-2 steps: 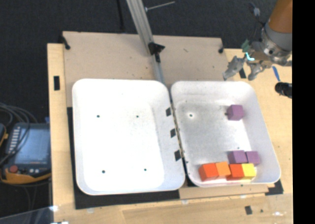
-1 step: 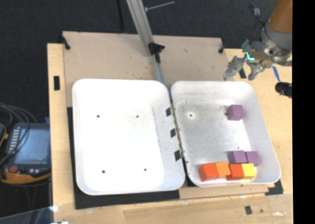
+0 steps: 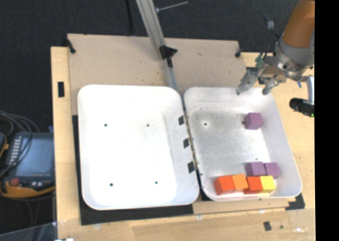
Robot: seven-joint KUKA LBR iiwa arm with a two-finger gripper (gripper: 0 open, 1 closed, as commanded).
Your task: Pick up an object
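A lone purple block (image 3: 253,121) lies in the right bin (image 3: 212,144), toward its far right side. Along the bin's near edge sit more blocks in a cluster: two purple ones (image 3: 264,169), orange ones (image 3: 232,184), a red-orange one (image 3: 255,184) and a yellow one (image 3: 268,183). My gripper (image 3: 255,86) hangs over the far right corner of that bin, its two fingers spread apart with nothing between them. It is above and slightly beyond the lone purple block.
The left bin (image 3: 132,144) lies beside the right one, with black clips (image 3: 186,142) along their shared edge. A slanted metal pole (image 3: 153,25) rises behind the bins. A control pendant (image 3: 29,160) sits off the bench at the left.
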